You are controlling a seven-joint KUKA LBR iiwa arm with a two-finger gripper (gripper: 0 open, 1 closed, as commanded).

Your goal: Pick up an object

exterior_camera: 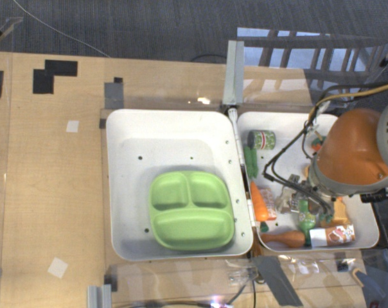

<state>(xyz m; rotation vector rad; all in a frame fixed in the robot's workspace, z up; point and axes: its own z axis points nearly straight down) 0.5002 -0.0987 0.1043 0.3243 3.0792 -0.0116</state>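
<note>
Cluttered small items (303,226) are lying under the gripper (301,201); we are seeing green divided plastic plate (191,209) at nine o'clock; grip state unclear.

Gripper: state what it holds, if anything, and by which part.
Cannot be told. The gripper is down among the clutter in the right bin, above a green object; the arm's wrist hides any grasp.

Place: a robotics lab.
Bench (46,191): pale wood, black marker squares (52,74) stuck on.
Bins (126,172): two, white, in metal brackets.
Arm (354,147): cabled.
Floor (117,11): grey carpet.
</note>
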